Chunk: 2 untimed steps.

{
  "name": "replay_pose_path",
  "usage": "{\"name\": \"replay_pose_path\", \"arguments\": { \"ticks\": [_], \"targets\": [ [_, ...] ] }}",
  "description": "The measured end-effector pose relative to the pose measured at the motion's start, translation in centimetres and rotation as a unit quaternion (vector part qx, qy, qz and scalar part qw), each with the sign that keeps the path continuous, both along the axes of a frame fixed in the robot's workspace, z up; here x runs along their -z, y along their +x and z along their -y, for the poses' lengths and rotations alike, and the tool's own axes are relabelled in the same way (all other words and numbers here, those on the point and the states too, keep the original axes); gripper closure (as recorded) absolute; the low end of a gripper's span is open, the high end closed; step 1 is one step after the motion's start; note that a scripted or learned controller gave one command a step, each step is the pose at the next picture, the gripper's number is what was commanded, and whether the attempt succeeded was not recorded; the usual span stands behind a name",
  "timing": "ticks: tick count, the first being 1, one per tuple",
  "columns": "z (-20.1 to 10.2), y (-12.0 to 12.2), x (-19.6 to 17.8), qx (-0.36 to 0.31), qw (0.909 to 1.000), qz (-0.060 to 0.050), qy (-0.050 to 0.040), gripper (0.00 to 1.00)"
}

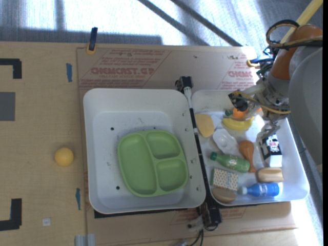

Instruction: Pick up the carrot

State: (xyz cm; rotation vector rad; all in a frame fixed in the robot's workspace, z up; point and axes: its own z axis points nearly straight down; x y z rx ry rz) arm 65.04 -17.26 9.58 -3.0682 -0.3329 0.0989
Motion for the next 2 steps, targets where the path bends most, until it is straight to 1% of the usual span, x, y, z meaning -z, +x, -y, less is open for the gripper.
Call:
{"name": "replay_pose_path", "arguments": {
  "ticks": [1,2],
  "targets": [
    [0.6,-1.7,0.7,0.004,0.9995,0.032,0.0041,0.00],
    [-4.5,-7.5,0.6,-0.054,0.9976,0.038,-0.0186,0.00]
  ]
}}
